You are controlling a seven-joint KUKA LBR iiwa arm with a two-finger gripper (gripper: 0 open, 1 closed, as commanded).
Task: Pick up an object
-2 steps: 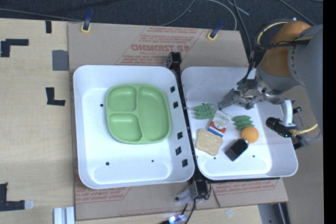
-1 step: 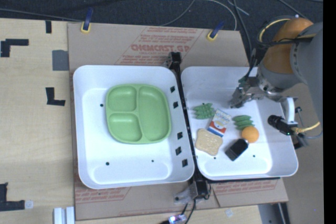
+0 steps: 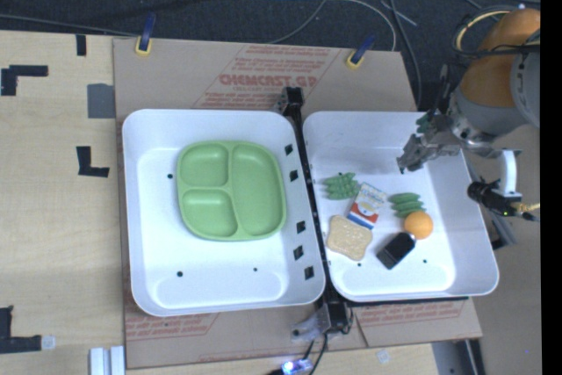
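Here, the grey two-finger gripper (image 3: 410, 160), its grasp impossible to tell, hovers right of centre; a descent risks jostling the tightly clustered small round orange ball (image 3: 419, 225).

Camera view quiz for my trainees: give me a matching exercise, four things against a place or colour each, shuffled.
Things:
1. divided plate
2. round fruit
3. black block
4. gripper

Places or colours:
A. orange
B. over the right bin's upper part
C. green, in the left bin
D. right of the cracker, below the fruit in the view

Pairs: 1-C, 2-A, 3-D, 4-B
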